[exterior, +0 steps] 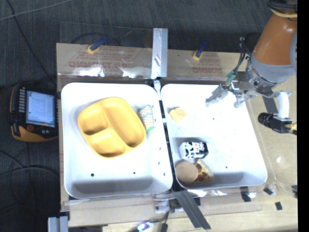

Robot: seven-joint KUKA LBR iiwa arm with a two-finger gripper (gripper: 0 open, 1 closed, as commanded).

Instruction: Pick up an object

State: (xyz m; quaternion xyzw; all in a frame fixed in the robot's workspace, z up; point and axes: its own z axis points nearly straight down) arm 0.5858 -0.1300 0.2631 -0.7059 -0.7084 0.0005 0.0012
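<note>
The task is sitting at its very start, as far as this view shows: nothing is being carried, and every object is lying in a bin.

The gripper is hanging over the upper right part of the right bin, with its two fingers spread apart and nothing between them. One finger is pointing down-left toward the bin floor and the other is standing nearer the bin's right wall. The grey arm with its orange band is reaching in from the right edge above it.

Candidates for picking are lying in both bins. In the right bin, a small pale yellow block is resting near the upper left corner, well apart from the gripper. Lower down, a black-and-white patterned object is sitting near the left wall, and just below it a brown round-topped object is touching a small packet near the bottom wall. In the left bin, a yellow divided tray is taking up the middle, with a small speckled item just beside its right edge, against the divider.

What is left, by my judgement, is everything: choosing one object, lowering onto it, closing and lifting. The yellow block is looking like the nearest target, though which one the program is aiming at cannot be told.
</note>
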